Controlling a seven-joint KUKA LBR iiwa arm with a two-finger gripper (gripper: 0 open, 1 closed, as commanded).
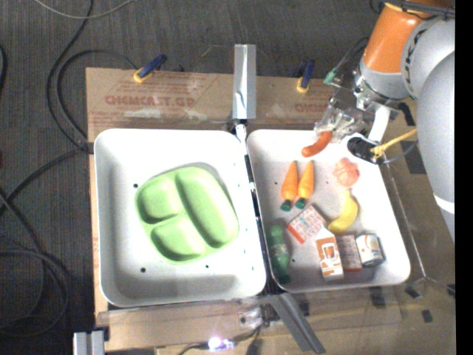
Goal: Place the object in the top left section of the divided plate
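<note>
Gripper above the right bin's far edge seems to pinch one end of a small orange-red sausage; the green divided plate lies far left in the left bin.

This is a robotics lab. A brown board is clamped to the counter with blue-and-yellow clips, two white bins sit on it side by side, loose cables trail over grey carpet, and an industrial arm reaches in from the right.
</note>
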